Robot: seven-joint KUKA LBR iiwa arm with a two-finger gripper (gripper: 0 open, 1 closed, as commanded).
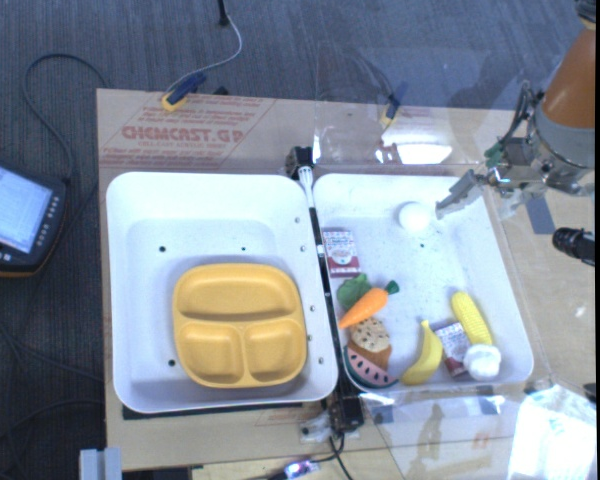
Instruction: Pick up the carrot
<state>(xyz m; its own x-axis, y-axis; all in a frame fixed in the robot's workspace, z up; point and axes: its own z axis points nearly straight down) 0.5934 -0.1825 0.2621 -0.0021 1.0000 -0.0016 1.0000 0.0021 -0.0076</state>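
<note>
The carrot [364, 307] is orange with a green tip and lies tilted at the left side of the right bin [435, 263], against a green toy vegetable [352, 290]. My gripper [496, 206] hangs over the bin's far right corner, well up and to the right of the carrot. Its fingers [454, 198] are spread open with nothing between them.
Around the carrot lie a red packet [340, 250], a bread piece [370, 336], a watermelon slice [363, 370], a banana [424, 355], a corn cob [471, 317] and a small can [453, 344]. A white ball [414, 216] sits near the fingers. The left bin [140, 218] holds a yellow divided tray [240, 324].
</note>
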